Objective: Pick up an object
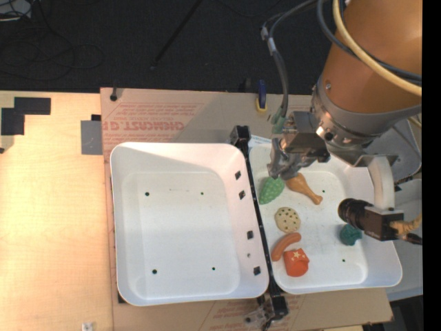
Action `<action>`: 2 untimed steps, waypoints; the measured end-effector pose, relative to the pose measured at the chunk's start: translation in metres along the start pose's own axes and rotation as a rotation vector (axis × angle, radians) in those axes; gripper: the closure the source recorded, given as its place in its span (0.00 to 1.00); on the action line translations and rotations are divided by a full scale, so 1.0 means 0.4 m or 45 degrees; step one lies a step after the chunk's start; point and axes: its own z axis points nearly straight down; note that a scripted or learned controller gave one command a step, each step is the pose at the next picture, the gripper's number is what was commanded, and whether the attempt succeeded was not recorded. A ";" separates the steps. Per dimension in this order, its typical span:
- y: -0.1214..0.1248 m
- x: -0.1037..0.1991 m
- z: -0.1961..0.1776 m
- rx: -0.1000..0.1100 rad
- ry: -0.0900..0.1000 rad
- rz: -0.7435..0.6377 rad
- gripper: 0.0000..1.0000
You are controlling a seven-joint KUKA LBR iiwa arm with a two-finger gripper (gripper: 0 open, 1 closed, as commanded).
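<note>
My gripper (280,169) hangs low over the far left part of the right bin (375,274). Just under its tip lies a green leaf-shaped toy (270,191), and I cannot tell whether they touch. A tan drumstick (304,187) lies right beside the gripper. Nearer the front sit a round speckled cookie (287,218), an orange sausage (285,245) and a red piece with a yellow star (296,263). A teal lump (350,235) rests toward the right side.
The left bin (124,185) adjoins the right one along a black clipped divider (249,212). The arm's big orange and grey body (375,61) overhangs the right bin's far right. Brown cardboard (165,119) lies under both bins.
</note>
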 end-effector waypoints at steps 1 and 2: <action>0.016 0.098 -0.235 0.007 -0.001 0.000 1.00; 0.001 0.266 -0.221 0.018 -0.004 0.000 1.00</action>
